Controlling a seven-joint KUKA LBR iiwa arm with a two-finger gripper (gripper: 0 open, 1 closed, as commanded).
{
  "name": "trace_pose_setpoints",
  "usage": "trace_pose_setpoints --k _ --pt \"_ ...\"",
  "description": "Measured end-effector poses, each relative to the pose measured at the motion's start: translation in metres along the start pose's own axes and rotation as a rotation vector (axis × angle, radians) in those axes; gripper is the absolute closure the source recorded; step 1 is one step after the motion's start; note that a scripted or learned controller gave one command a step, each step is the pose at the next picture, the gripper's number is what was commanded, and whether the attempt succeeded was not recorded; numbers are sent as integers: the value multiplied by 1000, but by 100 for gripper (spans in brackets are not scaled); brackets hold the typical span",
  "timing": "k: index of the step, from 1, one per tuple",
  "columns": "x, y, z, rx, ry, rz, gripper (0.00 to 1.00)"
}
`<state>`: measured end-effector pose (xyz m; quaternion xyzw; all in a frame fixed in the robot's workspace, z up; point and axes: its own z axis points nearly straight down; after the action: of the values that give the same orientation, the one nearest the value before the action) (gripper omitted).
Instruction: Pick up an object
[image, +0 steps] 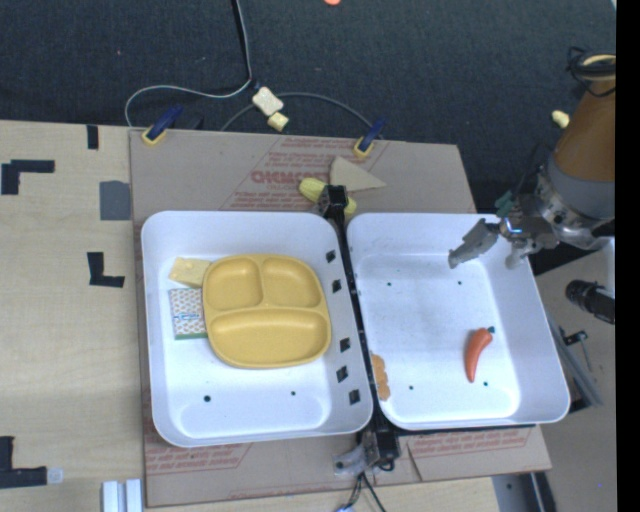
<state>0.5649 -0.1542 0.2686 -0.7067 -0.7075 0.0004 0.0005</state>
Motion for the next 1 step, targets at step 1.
trace_pose_setpoints --k 1 --pt "-42 -34 84 9 1 6 0"
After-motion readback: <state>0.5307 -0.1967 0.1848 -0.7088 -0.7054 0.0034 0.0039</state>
